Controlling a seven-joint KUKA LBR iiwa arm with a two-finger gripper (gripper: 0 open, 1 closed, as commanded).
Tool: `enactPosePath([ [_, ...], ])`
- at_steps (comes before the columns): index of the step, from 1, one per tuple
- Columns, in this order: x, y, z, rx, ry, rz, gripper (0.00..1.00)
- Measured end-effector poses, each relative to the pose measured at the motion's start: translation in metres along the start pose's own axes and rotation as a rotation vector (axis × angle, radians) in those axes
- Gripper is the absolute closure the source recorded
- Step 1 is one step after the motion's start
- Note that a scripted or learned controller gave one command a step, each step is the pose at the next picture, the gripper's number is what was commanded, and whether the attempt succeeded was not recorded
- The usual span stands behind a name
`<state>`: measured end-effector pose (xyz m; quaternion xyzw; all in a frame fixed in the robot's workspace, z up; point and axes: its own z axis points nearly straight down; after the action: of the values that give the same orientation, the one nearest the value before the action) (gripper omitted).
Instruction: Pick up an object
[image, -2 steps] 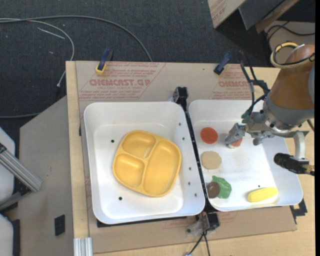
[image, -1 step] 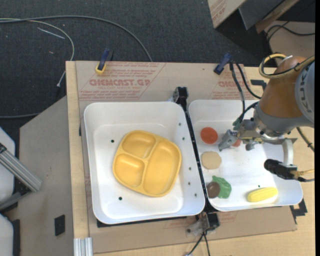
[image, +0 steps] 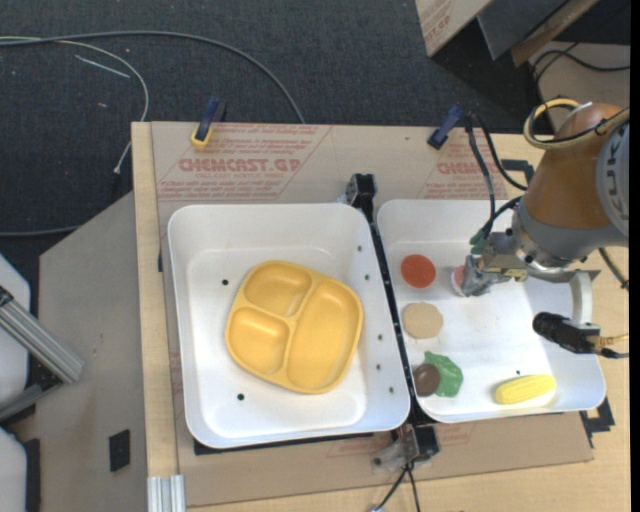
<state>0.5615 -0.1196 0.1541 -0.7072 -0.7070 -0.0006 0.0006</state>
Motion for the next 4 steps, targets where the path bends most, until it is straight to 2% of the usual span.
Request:
enactPosePath([
  [1,0.003,0.004,-0.064,-0.008,-0.003,-0.002,1.00],
  [2,0.004,0.005,-0.115,-0.008,-0.003,-0.002,1.00],
  [3,0.060,0.003,-0.099,0.003,0.002,-0.007,1.00],
  [4,0.114,0.002,-0.085,0.004,0.002,-0.007,1.00],
])
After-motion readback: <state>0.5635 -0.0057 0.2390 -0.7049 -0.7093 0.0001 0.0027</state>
